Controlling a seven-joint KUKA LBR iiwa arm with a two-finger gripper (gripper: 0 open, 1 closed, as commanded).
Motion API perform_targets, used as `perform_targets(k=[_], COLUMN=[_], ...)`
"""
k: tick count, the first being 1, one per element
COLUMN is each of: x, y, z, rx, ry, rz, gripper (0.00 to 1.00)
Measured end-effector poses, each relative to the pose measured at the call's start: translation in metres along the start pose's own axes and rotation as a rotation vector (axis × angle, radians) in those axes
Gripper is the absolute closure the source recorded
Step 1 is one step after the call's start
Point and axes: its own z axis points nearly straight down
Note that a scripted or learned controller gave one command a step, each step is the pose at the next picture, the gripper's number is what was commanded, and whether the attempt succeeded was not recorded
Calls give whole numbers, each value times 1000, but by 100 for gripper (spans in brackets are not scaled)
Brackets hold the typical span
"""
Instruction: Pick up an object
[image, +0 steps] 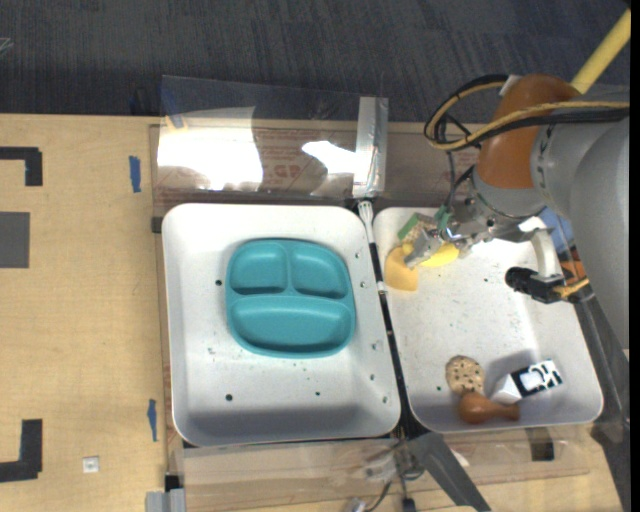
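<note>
While gripper (437, 240) meets yellow object (412, 264), label (537, 378) unreadable

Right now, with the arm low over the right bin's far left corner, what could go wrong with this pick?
1. The yellow object lies hard against the right bin wall, near the divider; the gripper may strike the rim or wall instead of closing cleanly.
2. A green item sits beside the yellow one, so the gripper may catch both or nudge one away.
3. The yellow piece looks rounded, so it may slip out.
</note>
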Motion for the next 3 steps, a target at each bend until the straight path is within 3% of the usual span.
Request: perform_targets(k=[1,2,3], x=[58,91,123], y=[15,-41,-118], z=[-92,-88,-186], rx=[-27,-19,-25], ry=[-1,-1,1], rz=[370,320,510], gripper=[100,100,100])
